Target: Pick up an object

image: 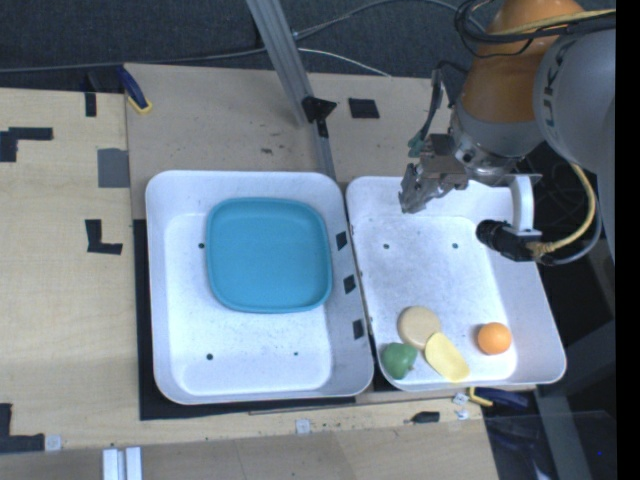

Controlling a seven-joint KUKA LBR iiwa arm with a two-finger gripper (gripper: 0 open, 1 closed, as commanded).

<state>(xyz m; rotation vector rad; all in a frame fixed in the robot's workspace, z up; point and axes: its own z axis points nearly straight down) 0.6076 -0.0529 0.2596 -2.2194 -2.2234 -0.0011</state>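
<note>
Gripper (418,196) hung over the far left part of the right bin (520,298), at the end of the grey arm (580,78) with its orange band (510,58), which reached in from the right. Its dark fingers pointed down toward the bin floor near the upper left corner. How far apart they stood could not be told from this slant, and nothing was seen between them.

All the loose objects lay well away from it, along the near edge of the same bin. A small orange ball (493,338) sat toward the near right corner. To its left lay a yellow oblong piece (446,357), tilted, touching or just overlapping a pale cream round piece (418,323) beside it. A green rounded object (398,359) sat at the near left corner, just beside the cream piece.

Between the two bins ran their raised white walls, side by side. The left bin (170,268) held a light blue square plate (268,254) with rounded corners, lying flat toward the far half of that bin.

Both bins rested on the wooden bench (60,298), which bore several dark tape marks. A grey metal bar (290,68) slanted down from the top of the view toward the gap between the bins.
</note>
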